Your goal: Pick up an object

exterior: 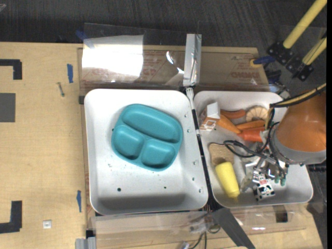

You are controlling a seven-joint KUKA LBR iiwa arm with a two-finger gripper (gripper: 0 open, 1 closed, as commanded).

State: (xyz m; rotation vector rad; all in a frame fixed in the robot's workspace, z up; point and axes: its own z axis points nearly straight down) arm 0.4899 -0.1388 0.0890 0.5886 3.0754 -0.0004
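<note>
Gripper (265,176) low in the right bin (306,193), among clutter (fingers' state unclear), beside a yellow cylinder (227,178) and orange carrots (244,128). Left bin (98,139) carries a teal divided tray (147,136).

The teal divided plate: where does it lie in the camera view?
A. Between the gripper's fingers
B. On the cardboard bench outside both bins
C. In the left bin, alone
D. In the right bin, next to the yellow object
C: the teal divided plate lies on the floor of the left bin with nothing else beside it, while the yellow object is in the right bin.
</note>
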